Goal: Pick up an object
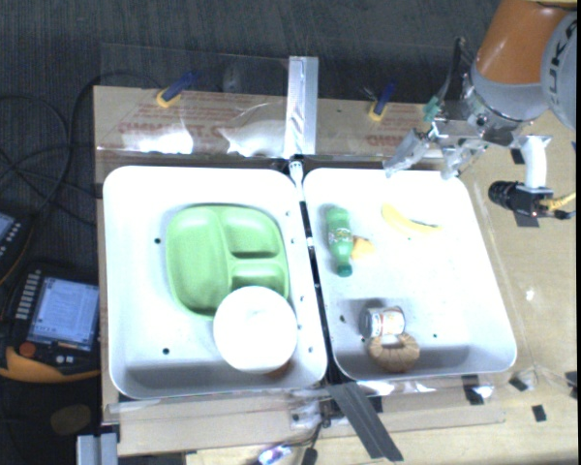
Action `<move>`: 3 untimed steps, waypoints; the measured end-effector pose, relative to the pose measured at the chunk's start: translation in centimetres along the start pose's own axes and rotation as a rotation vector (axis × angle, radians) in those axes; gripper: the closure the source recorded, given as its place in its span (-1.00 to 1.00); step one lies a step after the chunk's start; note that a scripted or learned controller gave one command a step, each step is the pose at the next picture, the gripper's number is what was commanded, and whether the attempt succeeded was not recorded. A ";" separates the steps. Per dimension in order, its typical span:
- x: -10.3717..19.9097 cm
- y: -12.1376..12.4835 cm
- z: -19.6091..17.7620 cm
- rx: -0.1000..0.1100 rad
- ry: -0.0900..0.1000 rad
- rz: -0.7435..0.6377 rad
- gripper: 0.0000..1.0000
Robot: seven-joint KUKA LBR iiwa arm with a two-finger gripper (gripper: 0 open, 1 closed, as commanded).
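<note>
The arm (pixel 523 37), grey metal with a glossy orange band, comes in at the upper right of the frame. Its gripper (pixel 424 161) hangs over the far rim of the right bin (pixel 494 289), fingers spread apart with nothing between them; one finger (pixel 404 155) slants toward the lower left, thin and pale.

The right bin is a shallow white plastic tray with rounded corners. Near its left wall lies a green plastic bottle (pixel 339 240), slim and cylindrical, its length running up and down the frame. Touching the bottle's right side is a small yellow-orange lump (pixel 362 248). Further right, apart from both, lies a curved yellow banana-shaped piece (pixel 408 221), smooth and flat-looking. Toward the lower part of the bin a short metallic can (pixel 384 321) lies on its side, shiny with a printed label, and just below it, touching, sits a brown ring-shaped object (pixel 395 353) with a rough, matte surface.

The left bin (pixel 126 289) carries a green divided plate (pixel 223 255), matte plastic with rounded compartments, and a round white bowl (pixel 256 329) overlapping the plate's lower right corner.

The bench (pixel 542 356) is pale wood, with crinkled clear plastic (pixel 174 129) along its far edge.
</note>
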State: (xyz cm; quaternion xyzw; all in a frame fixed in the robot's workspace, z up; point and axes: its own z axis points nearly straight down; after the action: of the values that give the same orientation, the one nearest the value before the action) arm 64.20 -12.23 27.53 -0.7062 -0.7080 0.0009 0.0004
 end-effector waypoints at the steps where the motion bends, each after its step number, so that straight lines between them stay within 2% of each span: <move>1: -2.5 2.0 11.1 0.002 -0.002 0.135 -1.00; 2: -6.2 2.6 18.2 -0.001 -0.002 0.131 -1.00; 3: -6.3 2.6 17.3 0.001 -0.005 0.130 1.00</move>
State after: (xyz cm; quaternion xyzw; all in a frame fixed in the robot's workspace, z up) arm 66.75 -18.48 10.26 -0.7507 -0.6606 0.0032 -0.0011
